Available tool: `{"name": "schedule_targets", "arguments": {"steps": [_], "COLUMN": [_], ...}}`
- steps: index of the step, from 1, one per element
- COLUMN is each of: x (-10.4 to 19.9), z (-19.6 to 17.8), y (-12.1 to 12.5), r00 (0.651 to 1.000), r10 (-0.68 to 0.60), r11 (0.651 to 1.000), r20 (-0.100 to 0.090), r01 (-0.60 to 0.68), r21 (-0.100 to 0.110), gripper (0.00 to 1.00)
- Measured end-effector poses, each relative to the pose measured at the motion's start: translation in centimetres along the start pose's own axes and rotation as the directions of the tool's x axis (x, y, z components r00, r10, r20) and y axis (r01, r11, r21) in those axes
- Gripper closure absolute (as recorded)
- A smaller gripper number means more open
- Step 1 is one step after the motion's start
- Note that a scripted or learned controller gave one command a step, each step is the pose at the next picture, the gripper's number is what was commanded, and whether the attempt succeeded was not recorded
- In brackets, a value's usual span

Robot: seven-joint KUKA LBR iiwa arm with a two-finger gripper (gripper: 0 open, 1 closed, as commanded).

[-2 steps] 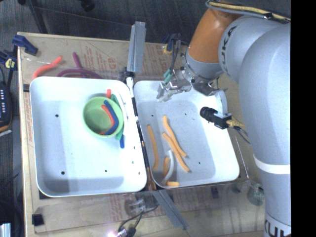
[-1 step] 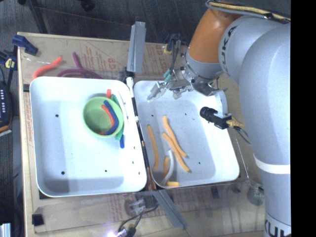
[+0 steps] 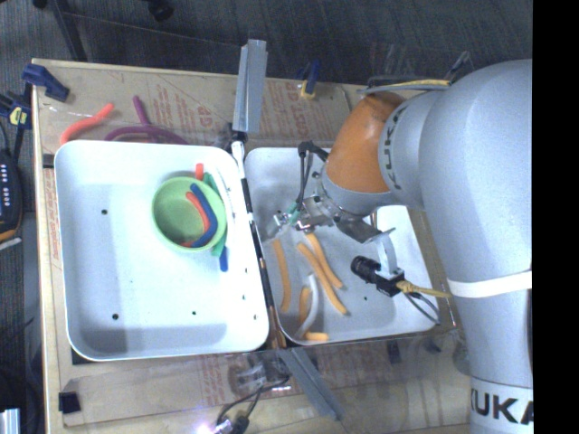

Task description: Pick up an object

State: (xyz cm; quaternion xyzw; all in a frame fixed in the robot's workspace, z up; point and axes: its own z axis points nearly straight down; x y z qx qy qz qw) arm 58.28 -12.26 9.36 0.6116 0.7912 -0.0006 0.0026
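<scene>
- Because the arm [image 3: 425,152] reaches in from the table's right edge, the jaws [image 3: 303,217] are lowered into the right bin [image 3: 262,165], near its far-left corner.
- Whether the jaws are parted or closed cannot be told; the wrist possibly hides them.
- Orange sticks [image 3: 323,265] are scattered just beside them, ungripped.
- A green bowl [image 3: 185,215] is left in the left bin [image 3: 99,269].

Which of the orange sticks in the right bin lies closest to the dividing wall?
The long orange stick lying alone on the right bin's left side; the others cluster further right.
</scene>
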Motion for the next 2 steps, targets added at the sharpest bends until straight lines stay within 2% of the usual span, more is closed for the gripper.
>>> {"name": "schedule_targets", "arguments": {"steps": [1,2], "x": [0.1,5.2], "z": [-0.9,-9.9], "y": [0.0,7.0], "r00": [1.000,0.993], "r10": [-0.004,0.118], "r11": [1.000,0.993], "r20": [-0.002,-0.005], "r01": [0.004,-0.118], "r21": [0.003,0.003], "gripper": [1.00,1.00]}}
